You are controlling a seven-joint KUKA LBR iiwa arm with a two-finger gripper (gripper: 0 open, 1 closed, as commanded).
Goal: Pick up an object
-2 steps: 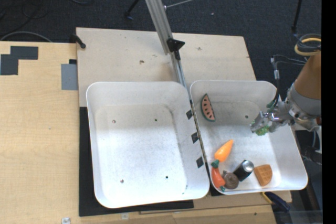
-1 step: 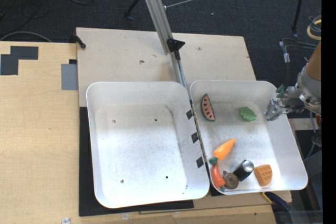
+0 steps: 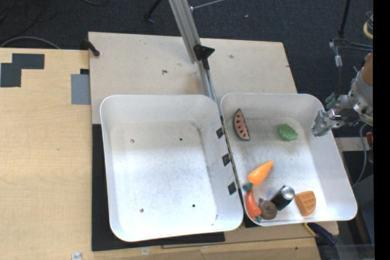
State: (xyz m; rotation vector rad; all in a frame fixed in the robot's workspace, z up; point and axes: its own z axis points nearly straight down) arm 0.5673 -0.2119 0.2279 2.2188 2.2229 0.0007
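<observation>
Two shallow white bins sit side by side on the table (image 3: 146,58). The left bin (image 3: 116,131) shows only a bare floor with a few dark specks, while the right bin (image 3: 332,155) carries all the objects. At about 10 o'clock in the right bin lies a watermelon slice (image 3: 242,125), red flesh with dark seeds and a green rind, close to the shared wall. At about 1 o'clock rests a small green block (image 3: 287,132), well apart from the slice. Near the bin's centre, slightly toward 7 o'clock, lies an orange carrot (image 3: 261,172). Toward 6 o'clock a cluster crowds the near rim: a red-orange piece with a green tip (image 3: 251,199) against the dividing wall, a brown round object (image 3: 267,210) just beside it, a dark can (image 3: 283,197) lying tilted and touching the brown object, and an orange waffle-textured piece (image 3: 306,203) near the can at 5 o'clock. The gripper (image 3: 322,123) hangs at 3 o'clock of the right bin, over its right rim, nearest the green block but clear of it; how far apart it stands cannot be told, and nothing is seen in it. A slanted aluminium rail (image 3: 183,12) rises from the wall between the bins toward 12 o'clock, with a black clamp (image 3: 203,53) on it. No writing on the can or elsewhere can be read.
</observation>
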